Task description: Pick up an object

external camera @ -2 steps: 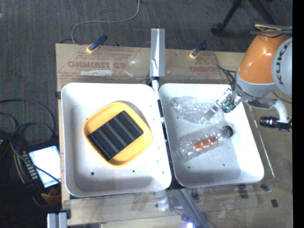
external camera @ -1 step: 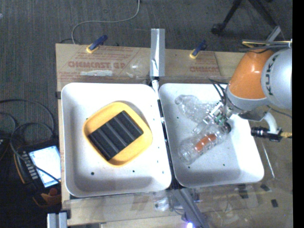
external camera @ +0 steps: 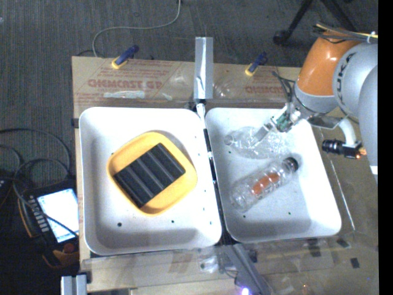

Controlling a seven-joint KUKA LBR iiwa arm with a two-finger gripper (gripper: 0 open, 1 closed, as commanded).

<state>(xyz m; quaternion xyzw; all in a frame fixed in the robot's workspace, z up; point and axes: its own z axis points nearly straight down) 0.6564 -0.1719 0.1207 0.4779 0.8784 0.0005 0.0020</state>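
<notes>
From my station I count two white bins side by side on the worktop (external camera: 86, 78), a brown board printed with faded red lettering. The left bin (external camera: 98, 226) and the right bin (external camera: 319, 208) touch along their inner walls, where a grey metal strip (external camera: 203, 66) runs up between them.

One arm (external camera: 344, 72) enters from the right, grey with its orange band bulging above the wrist. Its gripper (external camera: 279, 123) sits low over the upper part of the right bin, right at the edge of a crumpled clear plastic piece (external camera: 252, 141). I cannot tell whether the fingers are apart or together, nor whether they touch the plastic.

The left bin holds one object: a yellow tray-like thing with a black ribbed insert (external camera: 152, 172), lying flat and turned at a slant near the bin's centre.

The right bin holds two objects. Besides the crumpled plastic in the upper half, one clear plastic bottle (external camera: 265, 183) lies on its side just below, its dark cap pointing up-right and something orange showing inside. The two lie near each other; I cannot tell if they touch.

Two blue-and-yellow clamps pin the board's far edge, one at the left (external camera: 124, 56) and one at the right (external camera: 256, 64).
</notes>
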